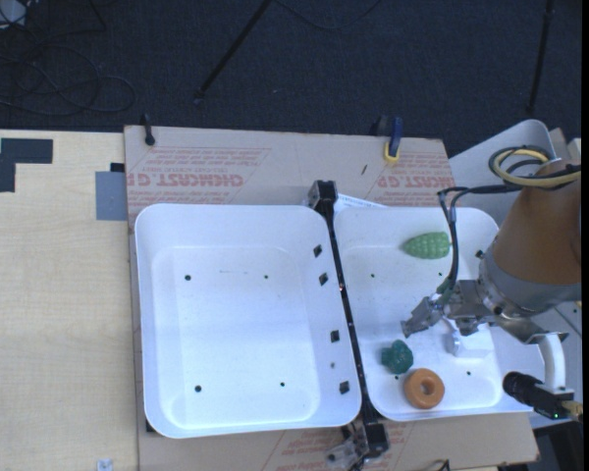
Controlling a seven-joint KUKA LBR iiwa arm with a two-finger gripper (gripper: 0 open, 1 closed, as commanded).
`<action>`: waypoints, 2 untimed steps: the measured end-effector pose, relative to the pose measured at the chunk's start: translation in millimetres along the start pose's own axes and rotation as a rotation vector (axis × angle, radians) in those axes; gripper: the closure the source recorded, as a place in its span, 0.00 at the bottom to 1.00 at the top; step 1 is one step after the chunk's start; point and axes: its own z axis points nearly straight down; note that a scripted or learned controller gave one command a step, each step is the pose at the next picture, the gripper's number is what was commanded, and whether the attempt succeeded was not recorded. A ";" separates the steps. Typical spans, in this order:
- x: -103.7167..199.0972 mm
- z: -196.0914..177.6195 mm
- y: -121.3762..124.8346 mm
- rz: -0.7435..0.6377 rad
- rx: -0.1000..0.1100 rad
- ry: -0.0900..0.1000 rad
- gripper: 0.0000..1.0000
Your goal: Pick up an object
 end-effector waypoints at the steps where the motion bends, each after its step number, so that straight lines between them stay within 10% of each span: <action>1: 26.1 103.7 -8.4 0.005 -0.005 -0.005 0.00; 2: 26.5 99.8 107.2 -0.003 -0.010 -0.002 0.00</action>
